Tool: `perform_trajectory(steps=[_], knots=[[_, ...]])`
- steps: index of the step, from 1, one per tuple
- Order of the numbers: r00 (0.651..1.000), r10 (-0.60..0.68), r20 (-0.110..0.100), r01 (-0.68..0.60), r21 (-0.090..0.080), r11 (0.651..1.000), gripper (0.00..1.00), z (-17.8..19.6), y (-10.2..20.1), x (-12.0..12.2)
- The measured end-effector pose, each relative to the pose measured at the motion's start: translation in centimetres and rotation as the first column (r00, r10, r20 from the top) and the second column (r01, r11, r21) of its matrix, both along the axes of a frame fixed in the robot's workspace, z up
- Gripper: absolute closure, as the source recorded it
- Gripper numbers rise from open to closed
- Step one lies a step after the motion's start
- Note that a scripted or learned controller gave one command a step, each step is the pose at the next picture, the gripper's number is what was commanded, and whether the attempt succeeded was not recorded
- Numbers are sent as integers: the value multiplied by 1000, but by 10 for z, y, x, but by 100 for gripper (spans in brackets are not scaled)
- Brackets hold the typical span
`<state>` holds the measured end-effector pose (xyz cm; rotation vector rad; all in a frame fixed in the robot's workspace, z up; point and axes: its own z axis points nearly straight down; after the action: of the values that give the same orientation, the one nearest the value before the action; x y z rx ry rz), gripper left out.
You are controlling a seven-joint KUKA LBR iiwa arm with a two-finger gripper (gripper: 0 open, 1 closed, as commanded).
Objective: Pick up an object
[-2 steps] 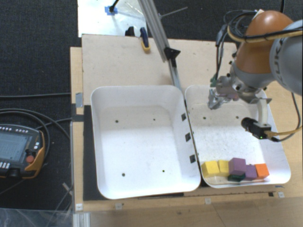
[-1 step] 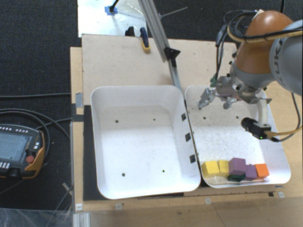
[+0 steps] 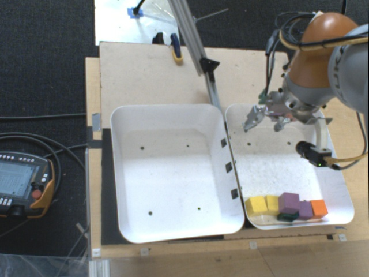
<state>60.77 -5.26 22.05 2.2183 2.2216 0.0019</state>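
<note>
Blocks: a tight row along the near edge of the right bin (image 3: 340,183). From left, two yellow blocks (image 3: 256,205) (image 3: 272,202), a dark green block (image 3: 287,216) low in front, a purple block (image 3: 289,201), a second purple block (image 3: 305,209) and an orange block (image 3: 319,208). All touch or nearly touch their neighbours.

Handling: they look like small, stiff blocks, probably light and unlikely to crush or deform. The smooth faces may slip under a weak pinch.

Where to grip: the orange block at the right end or the left yellow one at the other end looks easiest, since each has one side free. A grip across the near and far faces seems best, though the bin wall sits close behind the near face.

Left bin (image 3: 132,154): just beside the right bin, walls touching along the middle.

Gripper (image 3: 266,120): above the far part of the right bin, well apart from the blocks. Its two fingers are spread, with nothing between them.

Arm (image 3: 314,62): reaches in from the right, with the orange band above the wrist.

Step in hand: judged from this, the approach is not yet done. The claw must come toward the near edge and then go down.
</note>
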Motion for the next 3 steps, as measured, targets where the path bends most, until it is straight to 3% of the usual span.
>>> perform_trajectory(steps=[1, 2, 3], knots=[[1000, 0, 1, 0, 0, 1000, 0, -4, -15, 23], [1000, -5, 2, 5, -1, 1000, 0, 43, -51, -28], [1000, 6, -5, -6, 3, 1000, 0, 3, -7, -39]])
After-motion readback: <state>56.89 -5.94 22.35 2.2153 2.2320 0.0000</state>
